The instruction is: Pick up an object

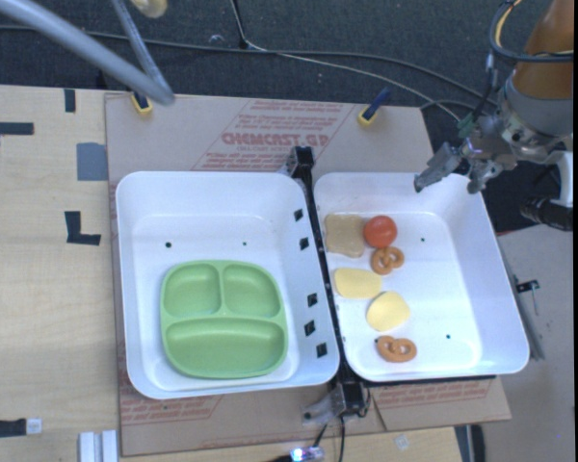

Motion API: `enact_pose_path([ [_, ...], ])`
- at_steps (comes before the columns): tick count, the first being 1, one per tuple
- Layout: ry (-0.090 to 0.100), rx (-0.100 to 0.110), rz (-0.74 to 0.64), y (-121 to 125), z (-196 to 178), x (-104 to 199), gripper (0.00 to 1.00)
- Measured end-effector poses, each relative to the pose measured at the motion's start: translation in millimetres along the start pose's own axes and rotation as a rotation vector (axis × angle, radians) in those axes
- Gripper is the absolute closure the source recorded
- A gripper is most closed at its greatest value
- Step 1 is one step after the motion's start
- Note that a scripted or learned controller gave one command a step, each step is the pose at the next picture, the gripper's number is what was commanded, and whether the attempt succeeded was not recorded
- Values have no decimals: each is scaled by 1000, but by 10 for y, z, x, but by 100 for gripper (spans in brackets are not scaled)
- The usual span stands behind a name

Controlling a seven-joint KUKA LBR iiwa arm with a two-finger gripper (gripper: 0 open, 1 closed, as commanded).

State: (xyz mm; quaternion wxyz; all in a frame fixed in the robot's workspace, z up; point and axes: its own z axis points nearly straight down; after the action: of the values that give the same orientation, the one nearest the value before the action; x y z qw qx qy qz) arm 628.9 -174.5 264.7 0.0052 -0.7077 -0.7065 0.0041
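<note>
The right bin [496, 287] holds several toy foods in its left half: a tan bread slice [344, 234], a red tomato [380, 230], a small pretzel [387, 259], two pale yellow pieces [356, 282] [388, 311] and a second pretzel [397, 349] near the front. My gripper [453, 178] hangs over the bin's far right corner, well away from the food. Its two fingers are spread open with nothing between them.
The left bin [135, 219] holds a green divided plate [223, 318]. A black clip strip [313, 277] runs along the seam between the bins. Both bins rest on a cardboard sheet [270, 138]. Cables cross the dark floor behind.
</note>
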Motion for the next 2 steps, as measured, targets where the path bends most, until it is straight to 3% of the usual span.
enact_pose_path([
  [1,-2,-12,-3,21,-78,5,0],
  [2,-3,-8,-3,50,364,-16,0],
])
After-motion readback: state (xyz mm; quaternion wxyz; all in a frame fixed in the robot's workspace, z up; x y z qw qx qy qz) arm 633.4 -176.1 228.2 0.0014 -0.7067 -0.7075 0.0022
